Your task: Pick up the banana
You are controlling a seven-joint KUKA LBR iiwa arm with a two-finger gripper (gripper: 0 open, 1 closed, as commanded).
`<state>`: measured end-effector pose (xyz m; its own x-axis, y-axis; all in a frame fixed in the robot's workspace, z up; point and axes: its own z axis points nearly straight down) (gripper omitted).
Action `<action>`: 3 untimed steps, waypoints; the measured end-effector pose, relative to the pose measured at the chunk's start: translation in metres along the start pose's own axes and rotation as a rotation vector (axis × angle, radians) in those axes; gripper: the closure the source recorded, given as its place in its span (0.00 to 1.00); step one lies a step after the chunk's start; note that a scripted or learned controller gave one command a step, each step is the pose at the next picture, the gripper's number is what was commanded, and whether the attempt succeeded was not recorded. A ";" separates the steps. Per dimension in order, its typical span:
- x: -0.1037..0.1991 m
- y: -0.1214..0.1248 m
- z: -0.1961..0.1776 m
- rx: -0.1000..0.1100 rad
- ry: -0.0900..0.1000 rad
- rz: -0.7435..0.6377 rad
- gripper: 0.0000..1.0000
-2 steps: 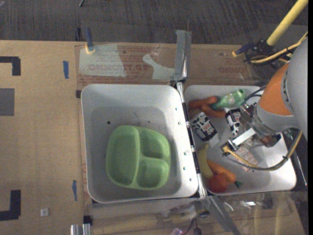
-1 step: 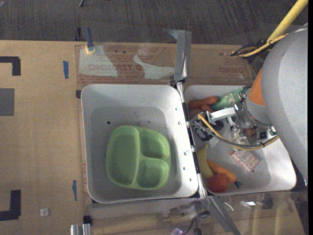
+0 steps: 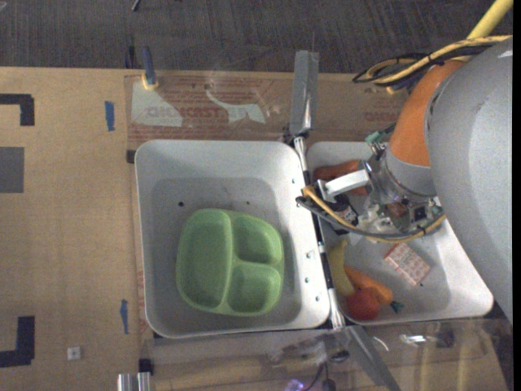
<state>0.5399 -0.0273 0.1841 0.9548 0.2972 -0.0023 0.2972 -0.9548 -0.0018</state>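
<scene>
Over right bin (image 3: 472,287), my gripper (image 3: 370,210); grip unreadable, cannot tell. Banana (image 3: 339,269) at bin's left wall: descend lengthwise-square, clear of carrot (image 3: 370,283).

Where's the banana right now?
The banana lies in the right bin, against its left wall near the divider, just below the arm's wrist. A carrot and a tomato lie right beside its lower end.

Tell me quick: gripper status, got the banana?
Gripper: cannot be told, the wrist hides it. Banana lies in the right bin.
</scene>
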 end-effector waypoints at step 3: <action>0.150 -0.169 0.075 -0.001 0.011 0.103 1.00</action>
<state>0.6323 0.1788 0.1093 0.9803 0.1973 0.0082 0.1973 -0.9803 -0.0008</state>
